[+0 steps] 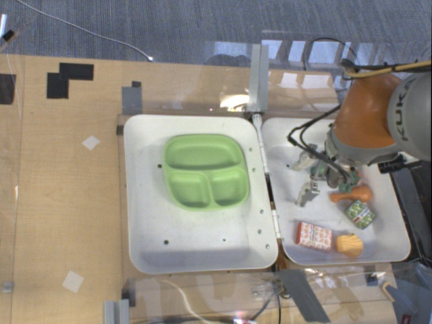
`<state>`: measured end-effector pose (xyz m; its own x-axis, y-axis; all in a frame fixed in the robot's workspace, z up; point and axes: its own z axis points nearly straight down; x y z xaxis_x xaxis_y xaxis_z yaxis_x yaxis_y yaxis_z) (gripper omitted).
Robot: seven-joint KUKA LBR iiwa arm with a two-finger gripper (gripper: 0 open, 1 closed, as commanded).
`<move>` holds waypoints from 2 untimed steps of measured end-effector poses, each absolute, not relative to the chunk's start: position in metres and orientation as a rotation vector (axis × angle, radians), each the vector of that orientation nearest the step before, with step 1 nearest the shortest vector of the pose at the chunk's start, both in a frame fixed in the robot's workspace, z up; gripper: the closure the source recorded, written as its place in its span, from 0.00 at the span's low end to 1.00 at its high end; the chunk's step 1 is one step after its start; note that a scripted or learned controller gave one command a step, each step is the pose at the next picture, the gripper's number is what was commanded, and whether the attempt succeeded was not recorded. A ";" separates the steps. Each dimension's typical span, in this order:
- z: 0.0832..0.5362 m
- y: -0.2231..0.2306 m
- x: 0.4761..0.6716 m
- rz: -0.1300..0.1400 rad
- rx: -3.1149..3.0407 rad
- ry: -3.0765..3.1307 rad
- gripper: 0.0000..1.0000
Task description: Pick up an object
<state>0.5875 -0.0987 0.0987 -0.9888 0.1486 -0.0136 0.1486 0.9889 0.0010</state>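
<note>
Left bin (145, 181): green three-compartment tray (205, 171), lying flat at centre. Right bin (398, 241): gripper (312, 193) low over the floor at mid-left, fingers apart, nothing between them. Red-and-white printed box (314, 236) lies flat near the front wall, just below the gripper. Yellow-orange block (349, 245) touches the box's right end. Orange carrot-shaped piece (352, 194) and green can (359, 213) lie right of the gripper.

green tray (204, 171), left bin (145, 201); gripper (309, 194), right bin (385, 245)
</note>
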 end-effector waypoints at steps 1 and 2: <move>0.110 -0.097 0.590 -0.001 0.221 3.114 1.00; 0.189 -0.004 0.634 0.009 0.842 3.015 1.00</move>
<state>0.6339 -0.0038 0.1890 -0.8553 0.5181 -0.0096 0.5180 0.8553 0.0090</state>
